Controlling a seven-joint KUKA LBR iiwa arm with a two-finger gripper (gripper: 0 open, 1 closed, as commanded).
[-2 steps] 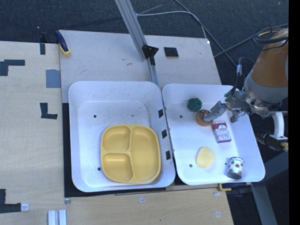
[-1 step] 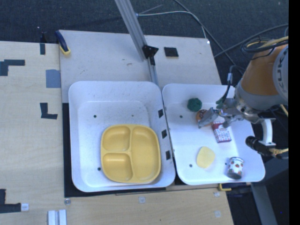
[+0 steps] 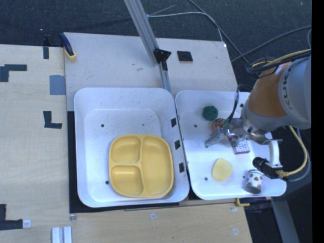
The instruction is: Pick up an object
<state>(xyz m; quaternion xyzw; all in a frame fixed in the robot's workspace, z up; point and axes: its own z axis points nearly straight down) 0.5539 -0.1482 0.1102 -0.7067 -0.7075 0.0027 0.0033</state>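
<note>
While the tool (image 3: 218,133) hangs low over the right bin (image 3: 195,178), I see two grey fingers spread apart toward the left, and I see nothing between them, so I judge it open and holding no object. Around it lie the possible targets: a dark green ball (image 3: 210,112) just above the fingers, a pale yellow round piece (image 3: 221,169) below them, a small white and dark object (image 3: 253,181) in the lower right corner, and a small printed card (image 3: 242,147) under the wrist (partly hidden, I cannot read it).

My worry is that the fingers stand between the things and not around any of them. If they close here, I think they will catch only air, or push the green ball, which would likely roll away to the bin wall. There is also something small and orange beside the fingers; I cannot tell what it is.

In the left bin (image 3: 86,135) rests a yellow divided plate (image 3: 142,166), well apart from the tool. A cable (image 3: 235,105) hangs beside the wrist, and it could drag over the objects.
</note>
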